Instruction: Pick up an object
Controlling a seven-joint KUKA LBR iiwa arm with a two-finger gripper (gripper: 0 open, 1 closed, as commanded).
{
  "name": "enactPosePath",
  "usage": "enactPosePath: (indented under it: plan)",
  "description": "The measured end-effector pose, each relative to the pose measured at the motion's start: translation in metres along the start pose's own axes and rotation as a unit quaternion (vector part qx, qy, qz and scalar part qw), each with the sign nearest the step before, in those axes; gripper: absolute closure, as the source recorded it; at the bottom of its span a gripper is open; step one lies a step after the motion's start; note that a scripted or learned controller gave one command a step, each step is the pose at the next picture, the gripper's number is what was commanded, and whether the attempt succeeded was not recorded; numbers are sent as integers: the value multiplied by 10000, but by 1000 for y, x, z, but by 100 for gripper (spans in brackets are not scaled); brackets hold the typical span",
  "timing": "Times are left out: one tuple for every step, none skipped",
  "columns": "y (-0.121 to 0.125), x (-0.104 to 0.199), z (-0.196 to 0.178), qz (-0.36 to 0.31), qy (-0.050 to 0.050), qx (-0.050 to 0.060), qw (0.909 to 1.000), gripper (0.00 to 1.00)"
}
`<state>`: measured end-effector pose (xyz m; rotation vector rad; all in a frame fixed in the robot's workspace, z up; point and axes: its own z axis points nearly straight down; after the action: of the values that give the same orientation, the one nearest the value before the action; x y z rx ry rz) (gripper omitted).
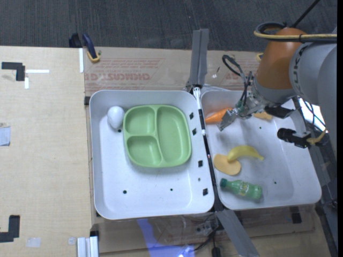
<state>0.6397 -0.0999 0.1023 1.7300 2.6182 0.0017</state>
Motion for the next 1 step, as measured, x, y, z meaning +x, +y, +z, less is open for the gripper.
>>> enactPosePath:
  plan:
    - [11, -9, 15, 284, 58, 113, 9995, 0]
